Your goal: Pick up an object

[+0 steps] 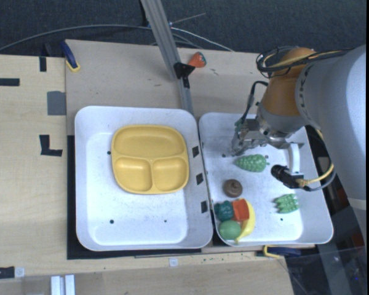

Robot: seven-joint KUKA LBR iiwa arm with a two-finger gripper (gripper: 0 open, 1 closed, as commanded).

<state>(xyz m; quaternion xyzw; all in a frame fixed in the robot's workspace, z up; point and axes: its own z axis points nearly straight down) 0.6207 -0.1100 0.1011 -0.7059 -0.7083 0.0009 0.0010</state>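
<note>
cam: single, fixed above bench (129, 72) | facing: down at a slant, far bench edge toward top of frame | range: mid-distance, both white bins whole in frame, left bin (92, 226), right bin (317, 226) | arm (332, 85) enters from right | overlap: n/a, one view

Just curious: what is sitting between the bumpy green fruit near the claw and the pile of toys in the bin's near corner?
In the camera view, a small brown round piece lies between them on the right bin.
</note>
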